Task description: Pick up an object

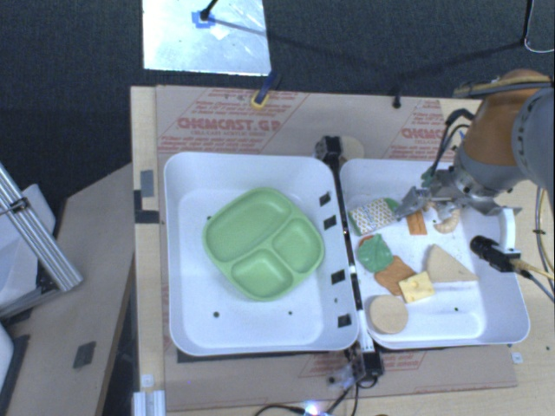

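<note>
- Dark carpet surrounds the bench [104, 232], and a square metal plate [206, 24] lies on the floor beyond its far edge.
- Red-printed protective sheeting [230, 121] covers the board under the two white bins.
- Left bin [186, 180] carries a pale green divided plate [263, 243] with three compartments, sitting a little toward the far side of the middle.
- A black hinge strip [342, 232] runs between the two bins.
- Right bin [499, 319] holds the toy food: a patterned cracker-like piece [371, 214] near its left wall, a green leafy piece [375, 251] just below it, an orange slab [395, 275] touching the green one, a yellow cheese cube [416, 288] resting against the orange slab, a round tan cookie [388, 314] at the near edge, and a pale wedge [447, 266] to the right.
- Gripper [416, 201] is low over the far part of the right bin, just beside a small orange stick [417, 224] and a curled beige piece [447, 223]; whether its fingers are apart or together, I cannot tell.
- Arm [499, 137] comes in from the right, orange band showing.
</note>
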Available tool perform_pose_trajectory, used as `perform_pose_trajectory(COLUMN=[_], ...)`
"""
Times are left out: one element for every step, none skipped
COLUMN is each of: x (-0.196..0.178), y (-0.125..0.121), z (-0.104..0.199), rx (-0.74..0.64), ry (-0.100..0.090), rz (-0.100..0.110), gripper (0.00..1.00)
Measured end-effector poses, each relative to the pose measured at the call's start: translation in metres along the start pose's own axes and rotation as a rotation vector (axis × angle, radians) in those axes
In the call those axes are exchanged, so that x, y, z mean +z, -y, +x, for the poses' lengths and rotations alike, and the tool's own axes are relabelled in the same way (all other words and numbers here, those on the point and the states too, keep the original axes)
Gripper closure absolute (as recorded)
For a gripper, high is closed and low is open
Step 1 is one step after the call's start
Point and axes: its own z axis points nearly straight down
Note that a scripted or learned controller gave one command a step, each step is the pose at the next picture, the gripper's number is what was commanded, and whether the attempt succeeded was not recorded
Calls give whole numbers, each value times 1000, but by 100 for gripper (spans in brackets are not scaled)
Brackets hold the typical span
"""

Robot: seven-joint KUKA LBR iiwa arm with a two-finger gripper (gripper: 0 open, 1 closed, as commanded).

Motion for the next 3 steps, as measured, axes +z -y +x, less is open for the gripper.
perform_pose_trajectory(x=[31, 22, -22], y=[-1, -2, 0], z=[0, 0, -6], rx=[1, 0, 3], ry=[0, -1, 0], rz=[0, -1, -1], gripper=[0, 100, 100])
